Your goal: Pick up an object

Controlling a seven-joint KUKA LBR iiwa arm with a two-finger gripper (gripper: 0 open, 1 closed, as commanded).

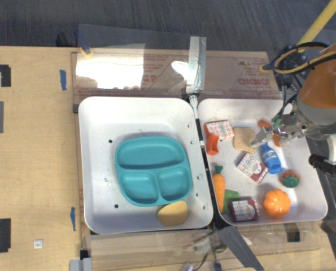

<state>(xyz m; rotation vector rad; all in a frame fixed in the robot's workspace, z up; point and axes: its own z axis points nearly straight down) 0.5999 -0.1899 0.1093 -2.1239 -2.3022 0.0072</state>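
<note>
The claw (274, 130) is small and blurry here, and I cannot tell how it is set or whether it pinches anything. It hangs low over the right bin (320, 205), just above a little blue bottle (272, 160) with a white cap. The arm (320, 92) comes in from the right, bent down at the wrist, and the edge cuts most of it off. Its orange band looks smooth and shiny, with black and yellow cables looped beside it.

Near the claw lie a tan piece of toast (244, 139), a small red and white box (219, 130) and a patterned packet (252, 166). Farther off are a round orange pumpkin (277, 202), a red and green berry (291, 178), a carrot (218, 189) by the wall, and a dark jar (243, 209) lying on its side.

The left bin (94, 151) holds a teal plastic tray (152, 170) with three hollows, and a soft yellow lump (173, 213) touches its front edge. Both bins sit on a pale wooden tabletop (29, 151).
</note>
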